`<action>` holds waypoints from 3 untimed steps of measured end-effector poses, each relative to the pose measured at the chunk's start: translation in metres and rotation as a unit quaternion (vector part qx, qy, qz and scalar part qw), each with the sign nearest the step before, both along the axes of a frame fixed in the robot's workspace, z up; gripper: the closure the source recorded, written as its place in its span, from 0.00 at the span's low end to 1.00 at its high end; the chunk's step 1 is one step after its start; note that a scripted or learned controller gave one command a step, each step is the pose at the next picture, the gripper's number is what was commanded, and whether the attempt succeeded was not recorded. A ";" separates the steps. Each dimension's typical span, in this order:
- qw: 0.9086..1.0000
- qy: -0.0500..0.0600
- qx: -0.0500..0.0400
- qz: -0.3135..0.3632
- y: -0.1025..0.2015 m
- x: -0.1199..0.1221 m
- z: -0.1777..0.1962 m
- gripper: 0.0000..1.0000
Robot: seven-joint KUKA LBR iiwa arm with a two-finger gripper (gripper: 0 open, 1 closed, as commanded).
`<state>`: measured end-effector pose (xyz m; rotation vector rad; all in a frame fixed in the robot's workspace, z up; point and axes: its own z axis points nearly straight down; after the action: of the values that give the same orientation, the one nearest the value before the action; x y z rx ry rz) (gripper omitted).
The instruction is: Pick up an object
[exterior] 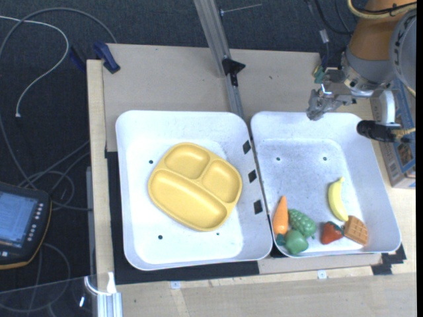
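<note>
- Looking down at a slant on a pale wooden bench, I see two shallow white bins side by side, the left bin and the right bin, both smooth moulded plastic with rounded corners and a faintly speckled floor.
- The arm reaches in from the right, a bulky grey body with an orange band, and its gripper hovers over the far rim of the right bin, well apart from everything it could pick up.
- I cannot tell whether the gripper is released or clenched; it is too small and dark here, and nothing is visibly between its tips.
- A yellow divided plate lies flat in the left bin, glossy hard plastic, an oval with three recessed compartments.
- The candidates for picking sit along the near edge of the right bin: a curved yellow banana, and a slim orange carrot leaning near the bin's left wall.
- Just beside the carrot sits a bumpy green vegetable cluster; farther right, a small red piece touches a brown waffle-gridded piece. All look like toy food in smooth plastic.
- In my judgement the step in hand is the approach. I would aim for the banana, since it lies apart from its neighbours, and close across its narrow width at mid-length.
- The clustered pieces seem riskier: the fingers could nudge a neighbour or slip off rounded surfaces.
</note>
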<state>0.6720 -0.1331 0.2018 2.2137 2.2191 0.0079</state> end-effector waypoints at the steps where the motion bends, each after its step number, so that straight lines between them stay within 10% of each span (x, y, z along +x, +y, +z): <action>1: 1.000 0.000 0.000 -0.001 -0.009 0.002 0.060 1.00; 3: 1.000 0.006 0.002 0.003 0.119 -0.013 0.050 1.00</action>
<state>0.6592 -0.0140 0.2522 2.2157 2.2327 0.0007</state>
